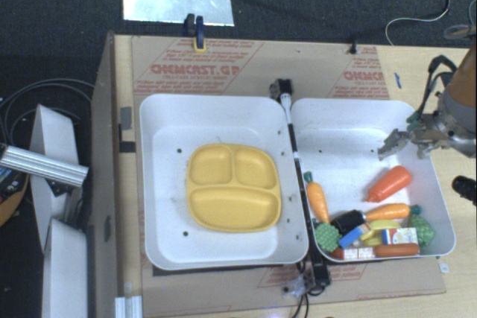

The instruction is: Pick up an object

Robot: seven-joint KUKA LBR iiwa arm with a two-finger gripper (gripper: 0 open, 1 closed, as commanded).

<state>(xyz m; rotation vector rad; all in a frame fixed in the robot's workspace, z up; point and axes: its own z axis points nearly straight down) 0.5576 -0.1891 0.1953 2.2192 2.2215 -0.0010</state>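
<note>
Tool [400,140] is held spread and empty over the right white bin's [350,112] far edge, above the plump orange toy carrot [389,183].

Arm [460,97] running off right edge, most of body cut away. Gripper [402,139] fingertips blurring against white bin wall [350,109]; finger gap too small to read. Toy pile [376,231] in right bin's near corner overlapping (several pieces hiding under others), small box's [402,236] print too tiny to read. Cables [30,104] at left running out of frame.
</note>
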